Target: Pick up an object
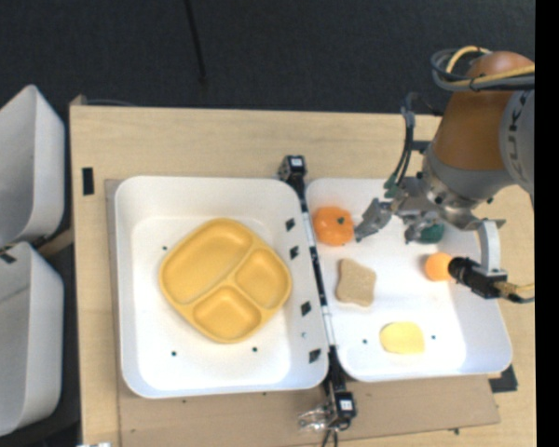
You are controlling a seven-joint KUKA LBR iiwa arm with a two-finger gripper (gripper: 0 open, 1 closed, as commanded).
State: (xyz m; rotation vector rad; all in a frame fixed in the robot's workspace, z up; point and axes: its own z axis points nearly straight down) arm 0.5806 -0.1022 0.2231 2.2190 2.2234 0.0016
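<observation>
In the right bin (475, 343) lie an orange tomato-like fruit (333, 225) with a green stem, a tan slice of bread (356, 282), a flat yellow oval piece (402, 338) and a small orange ball (437, 266). A small teal thing (433, 234) peeks out just under the wrist. My gripper (393, 223) hovers over the back of this bin, just right of the orange fruit. It stands open, its fingers spread and nothing between them.
The left bin (140, 343) holds a yellow divided plate (225, 278). A ridge with black clips (309, 268) separates the two bins. White containers (14, 250) stand off the bench at the left.
</observation>
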